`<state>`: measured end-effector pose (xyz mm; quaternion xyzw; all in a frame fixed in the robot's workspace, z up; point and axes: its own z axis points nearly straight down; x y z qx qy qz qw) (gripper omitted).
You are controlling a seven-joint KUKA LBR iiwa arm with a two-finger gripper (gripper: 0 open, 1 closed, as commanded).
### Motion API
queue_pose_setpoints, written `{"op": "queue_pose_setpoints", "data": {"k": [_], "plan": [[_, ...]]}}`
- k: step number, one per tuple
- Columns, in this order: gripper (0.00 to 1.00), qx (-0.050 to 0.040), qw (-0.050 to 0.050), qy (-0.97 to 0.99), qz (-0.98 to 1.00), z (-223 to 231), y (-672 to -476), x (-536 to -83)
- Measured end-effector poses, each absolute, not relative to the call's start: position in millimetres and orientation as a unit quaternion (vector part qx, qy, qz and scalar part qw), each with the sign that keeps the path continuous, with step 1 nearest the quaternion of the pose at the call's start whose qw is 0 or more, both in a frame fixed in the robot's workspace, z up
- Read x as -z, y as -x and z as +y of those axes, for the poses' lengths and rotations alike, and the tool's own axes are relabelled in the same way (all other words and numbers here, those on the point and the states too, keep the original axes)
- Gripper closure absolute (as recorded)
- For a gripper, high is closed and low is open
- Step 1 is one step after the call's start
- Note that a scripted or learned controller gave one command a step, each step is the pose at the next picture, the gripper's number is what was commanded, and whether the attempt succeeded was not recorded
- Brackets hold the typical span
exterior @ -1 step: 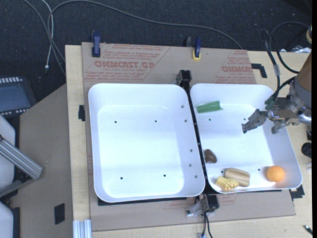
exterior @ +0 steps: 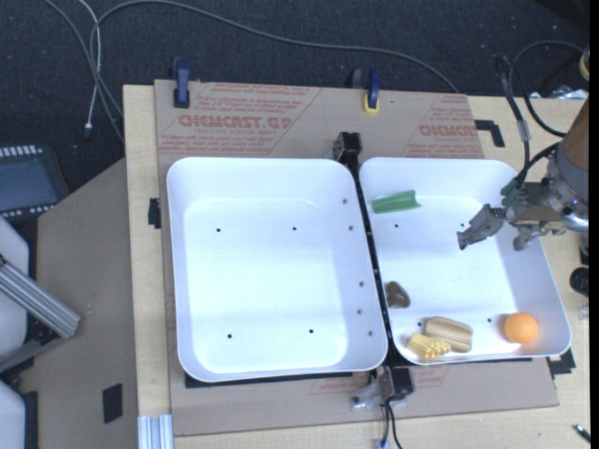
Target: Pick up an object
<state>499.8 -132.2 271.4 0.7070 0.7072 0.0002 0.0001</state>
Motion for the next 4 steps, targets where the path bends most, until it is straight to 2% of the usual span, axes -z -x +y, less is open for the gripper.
{"op": "queue_pose_setpoints", "data": {"k": [1,3,4], "plan": [[0.00,0.0014,-0.002,-0.707,0.707,-137.4,-503.3,-211.5],[0.00,0.0010,-0.002,-0.707,0.707,-130.1,-492.0,-122.2],[1.00,-0.0004,0.001,-0.707,0.707,-130.6,-493.3,-134.8]]}}
